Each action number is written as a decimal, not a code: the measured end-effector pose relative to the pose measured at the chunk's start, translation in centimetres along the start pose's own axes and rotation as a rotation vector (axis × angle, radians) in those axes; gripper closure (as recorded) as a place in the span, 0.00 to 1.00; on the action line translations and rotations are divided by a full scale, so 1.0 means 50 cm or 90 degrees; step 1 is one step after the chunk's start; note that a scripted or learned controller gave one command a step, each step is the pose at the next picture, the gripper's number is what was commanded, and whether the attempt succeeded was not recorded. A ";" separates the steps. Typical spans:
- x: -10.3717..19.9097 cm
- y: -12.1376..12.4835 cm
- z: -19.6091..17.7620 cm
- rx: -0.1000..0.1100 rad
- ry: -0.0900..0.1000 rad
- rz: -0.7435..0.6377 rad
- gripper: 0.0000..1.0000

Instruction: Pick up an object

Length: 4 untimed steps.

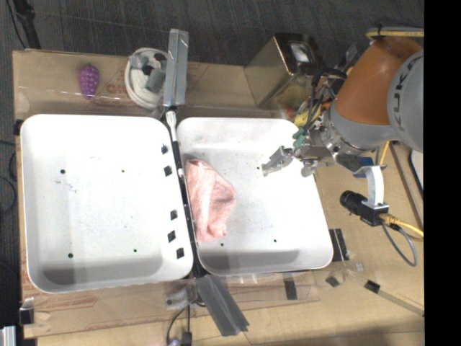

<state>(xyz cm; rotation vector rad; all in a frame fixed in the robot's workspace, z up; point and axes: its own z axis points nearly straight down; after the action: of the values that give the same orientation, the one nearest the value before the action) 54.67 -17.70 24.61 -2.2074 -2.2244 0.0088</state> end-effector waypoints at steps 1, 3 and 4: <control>0.040 -0.026 0.009 -0.001 0.000 -0.140 0.00; 0.141 0.160 0.313 -0.004 -0.002 -0.277 0.00; 0.114 0.180 0.311 -0.005 -0.002 -0.322 0.00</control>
<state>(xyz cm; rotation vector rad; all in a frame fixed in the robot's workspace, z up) 63.46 -11.89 8.99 -1.5844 -2.7109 0.0009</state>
